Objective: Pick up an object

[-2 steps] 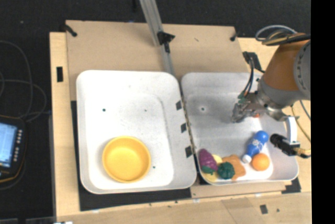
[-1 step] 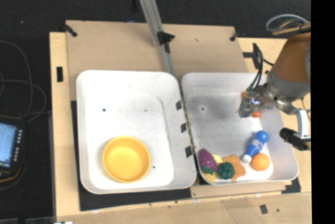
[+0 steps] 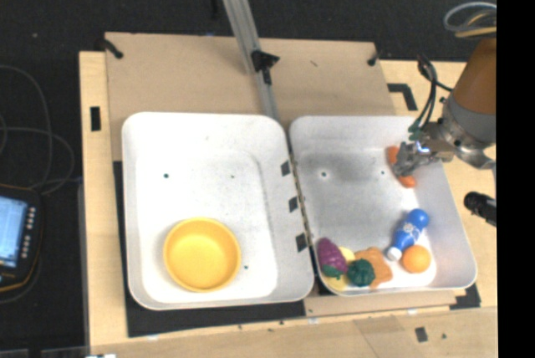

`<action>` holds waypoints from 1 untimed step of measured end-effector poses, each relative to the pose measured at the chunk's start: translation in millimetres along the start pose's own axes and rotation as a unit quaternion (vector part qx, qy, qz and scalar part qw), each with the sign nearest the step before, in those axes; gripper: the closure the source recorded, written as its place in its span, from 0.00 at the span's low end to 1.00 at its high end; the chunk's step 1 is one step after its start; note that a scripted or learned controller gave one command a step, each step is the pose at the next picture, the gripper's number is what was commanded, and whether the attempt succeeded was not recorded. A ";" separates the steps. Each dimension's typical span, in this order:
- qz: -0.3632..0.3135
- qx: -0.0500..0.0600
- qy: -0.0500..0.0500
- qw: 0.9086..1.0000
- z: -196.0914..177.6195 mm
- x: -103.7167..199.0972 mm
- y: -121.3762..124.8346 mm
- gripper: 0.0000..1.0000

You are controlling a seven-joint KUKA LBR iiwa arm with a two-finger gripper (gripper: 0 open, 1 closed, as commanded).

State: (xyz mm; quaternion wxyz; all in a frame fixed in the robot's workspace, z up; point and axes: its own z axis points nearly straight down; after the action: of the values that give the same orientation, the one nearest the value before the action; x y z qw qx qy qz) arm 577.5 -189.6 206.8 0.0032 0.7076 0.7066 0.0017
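Camera view: the arm [image 3: 473, 101] comes in from the right over the right bin [image 3: 351, 181]. The pincer [image 3: 407, 159] sits low at that bin's upper right, near its far-right wall. A small orange piece [image 3: 399, 166] shows right at the tip, partly hidden; it looks like it is touching or between the tips, but I cannot tell if the pincer is clenched on it or just resting over it. State of the pincer: cannot tell.

The other candidates are all bunched at the right bin's near edge: a blue-and-white bottle [image 3: 409, 231], an orange ball [image 3: 415, 259] just beside it, a green object [image 3: 361, 272], a purple object [image 3: 331, 256], and a tan or yellow piece under them, unclear what. These are well apart from the pincer. A yellow bowl [image 3: 201, 253] sits in the left bin [image 3: 201, 172], near its front left corner.

Risks, as a judgement:
- The orange piece is small and close to the bin wall, so the tips may pinch only its edge and it may slip out on the lift.
- The wall may block one tip from closing squarely.
- If the grip is empty, the lift comes up with nothing.
- A nudge could push the piece along the bin floor instead of trapping it.
- The cable near the wrist could snag as the arm rises; hard to tell.
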 end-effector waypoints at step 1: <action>-0.002 -0.001 0.000 1.000 -63.9 -4.9 5.7 1.00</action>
State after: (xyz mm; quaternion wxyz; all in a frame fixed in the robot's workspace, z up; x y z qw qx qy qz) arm 582.7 -194.4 270.7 0.0042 0.7062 0.7080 0.0020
